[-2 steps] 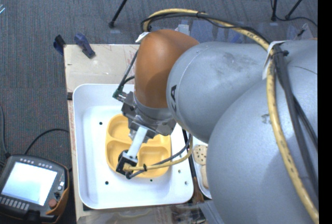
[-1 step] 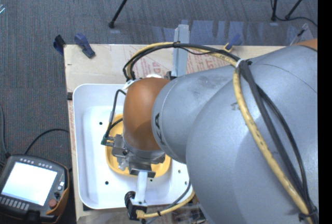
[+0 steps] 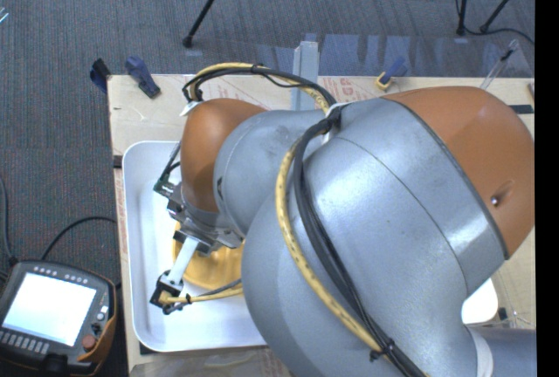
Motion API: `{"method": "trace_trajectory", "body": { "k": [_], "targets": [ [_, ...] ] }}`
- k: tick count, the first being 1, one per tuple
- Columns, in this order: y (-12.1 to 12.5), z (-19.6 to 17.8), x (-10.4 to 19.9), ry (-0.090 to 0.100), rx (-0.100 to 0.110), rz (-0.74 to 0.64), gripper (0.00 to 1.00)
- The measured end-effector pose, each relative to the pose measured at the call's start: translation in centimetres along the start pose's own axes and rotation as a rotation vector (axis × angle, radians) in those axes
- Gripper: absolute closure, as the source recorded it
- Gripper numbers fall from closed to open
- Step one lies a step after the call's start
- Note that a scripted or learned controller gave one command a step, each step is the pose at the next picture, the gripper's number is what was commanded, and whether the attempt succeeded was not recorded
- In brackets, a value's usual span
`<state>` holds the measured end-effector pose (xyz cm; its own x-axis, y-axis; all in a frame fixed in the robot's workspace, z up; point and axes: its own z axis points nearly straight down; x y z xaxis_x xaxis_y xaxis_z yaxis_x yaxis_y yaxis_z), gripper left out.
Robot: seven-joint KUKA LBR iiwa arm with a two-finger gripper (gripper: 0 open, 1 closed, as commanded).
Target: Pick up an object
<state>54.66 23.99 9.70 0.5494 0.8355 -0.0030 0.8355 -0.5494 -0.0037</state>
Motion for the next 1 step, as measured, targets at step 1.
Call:
{"method": "trace_trajectory", "body": {
  "k": [1],
  "targets": [
    [1.48,0.63,1.41,0.005,0.005,0.433,1.0]
  ]
}}
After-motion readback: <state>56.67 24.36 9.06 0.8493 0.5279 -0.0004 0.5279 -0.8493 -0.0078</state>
